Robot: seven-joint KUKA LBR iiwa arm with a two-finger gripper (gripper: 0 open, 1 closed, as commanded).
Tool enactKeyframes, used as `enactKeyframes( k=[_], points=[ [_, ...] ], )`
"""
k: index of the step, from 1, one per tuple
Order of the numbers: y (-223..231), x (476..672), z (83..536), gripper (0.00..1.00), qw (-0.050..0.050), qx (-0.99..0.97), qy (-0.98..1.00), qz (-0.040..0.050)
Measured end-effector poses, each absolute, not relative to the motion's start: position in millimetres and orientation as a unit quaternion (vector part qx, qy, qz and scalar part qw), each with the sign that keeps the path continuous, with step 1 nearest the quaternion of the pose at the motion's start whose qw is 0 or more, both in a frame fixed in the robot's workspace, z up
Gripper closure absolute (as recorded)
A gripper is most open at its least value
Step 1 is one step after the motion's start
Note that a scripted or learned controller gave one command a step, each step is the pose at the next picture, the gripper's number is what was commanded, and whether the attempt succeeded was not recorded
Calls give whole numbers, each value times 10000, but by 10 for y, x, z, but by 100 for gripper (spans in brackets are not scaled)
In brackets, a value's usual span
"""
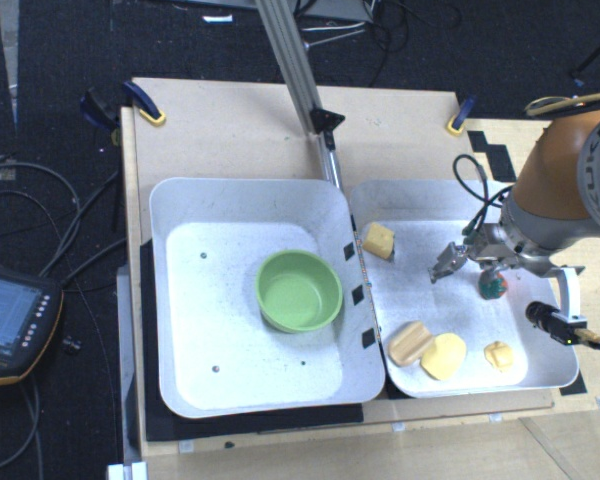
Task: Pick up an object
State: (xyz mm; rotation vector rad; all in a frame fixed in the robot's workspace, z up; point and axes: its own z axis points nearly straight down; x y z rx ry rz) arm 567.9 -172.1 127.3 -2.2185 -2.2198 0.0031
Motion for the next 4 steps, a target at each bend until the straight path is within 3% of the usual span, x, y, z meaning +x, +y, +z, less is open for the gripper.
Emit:
enactKeyframes(
  k=[1, 2, 4],
  points=[
    [-1726, 5690, 1396, 100, -2, -7069, -7073, -1],
    [-1670, 5740, 1840, 100, -15, -7068, -7074, -10],
    [-1727, 5634, 2734, 100, -15, -7071, -7071, -9]
  ],
)
